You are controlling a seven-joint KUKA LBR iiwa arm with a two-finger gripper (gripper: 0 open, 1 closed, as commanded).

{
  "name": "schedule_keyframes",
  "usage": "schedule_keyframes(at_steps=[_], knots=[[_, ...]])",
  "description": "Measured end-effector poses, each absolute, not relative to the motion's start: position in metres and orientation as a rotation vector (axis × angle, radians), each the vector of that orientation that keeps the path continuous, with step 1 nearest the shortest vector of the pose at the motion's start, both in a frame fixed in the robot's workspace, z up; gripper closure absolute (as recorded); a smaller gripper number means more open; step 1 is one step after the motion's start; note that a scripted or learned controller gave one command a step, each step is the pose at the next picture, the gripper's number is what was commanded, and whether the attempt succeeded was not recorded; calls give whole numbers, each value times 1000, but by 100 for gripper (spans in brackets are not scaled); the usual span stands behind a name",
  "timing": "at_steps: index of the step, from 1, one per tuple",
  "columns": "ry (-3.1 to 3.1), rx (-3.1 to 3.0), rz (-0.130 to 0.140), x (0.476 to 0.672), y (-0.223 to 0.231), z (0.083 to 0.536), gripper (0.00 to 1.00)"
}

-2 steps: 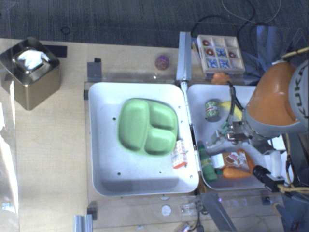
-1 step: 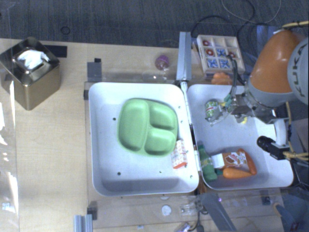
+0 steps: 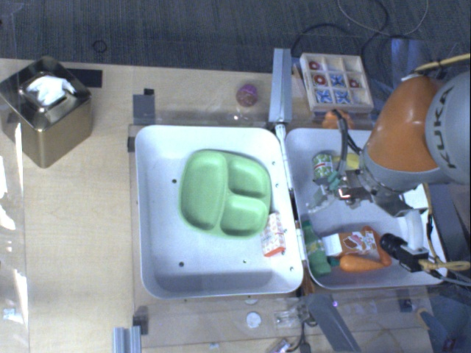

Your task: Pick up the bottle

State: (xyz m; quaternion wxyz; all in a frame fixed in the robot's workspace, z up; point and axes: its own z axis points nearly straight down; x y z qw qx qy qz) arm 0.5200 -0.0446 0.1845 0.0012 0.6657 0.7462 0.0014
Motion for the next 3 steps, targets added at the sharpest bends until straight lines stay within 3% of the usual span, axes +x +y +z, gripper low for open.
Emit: schedule_keyframes(at_steps=[1, 2, 3], knots=[[2385, 2039, 5, 488, -36, 185, 0], [2216, 2223, 4, 543, -91, 111, 0], [2227, 2206, 9, 616, -111, 88, 0]])
